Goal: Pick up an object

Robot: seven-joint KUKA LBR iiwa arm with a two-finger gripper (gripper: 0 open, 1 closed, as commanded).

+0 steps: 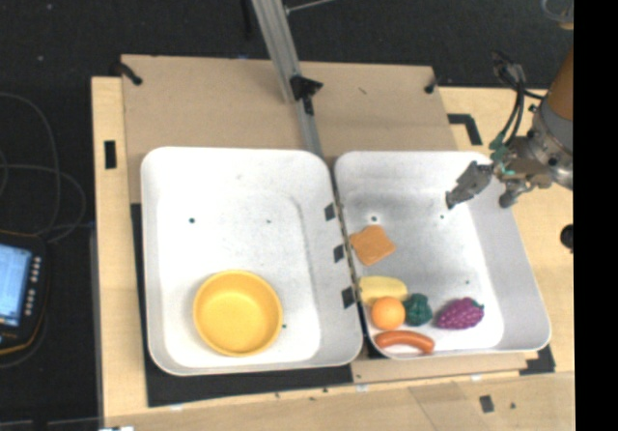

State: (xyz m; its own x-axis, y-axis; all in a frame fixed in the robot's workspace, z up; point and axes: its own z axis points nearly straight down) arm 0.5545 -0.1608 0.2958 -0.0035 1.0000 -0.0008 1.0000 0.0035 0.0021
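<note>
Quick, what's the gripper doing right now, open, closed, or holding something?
Gripper: jaws open, holding nothing, above the right bin's upper right corner.

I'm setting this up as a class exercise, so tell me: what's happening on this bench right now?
A grey robot arm reaches in from the right, its hand over the upper part of the right bin with nothing between its fingers. The toy food sits untouched at that bin's near end: a toast slice, banana, orange, broccoli, grapes and sausage. A yellow bowl sits in the left bin.
</note>
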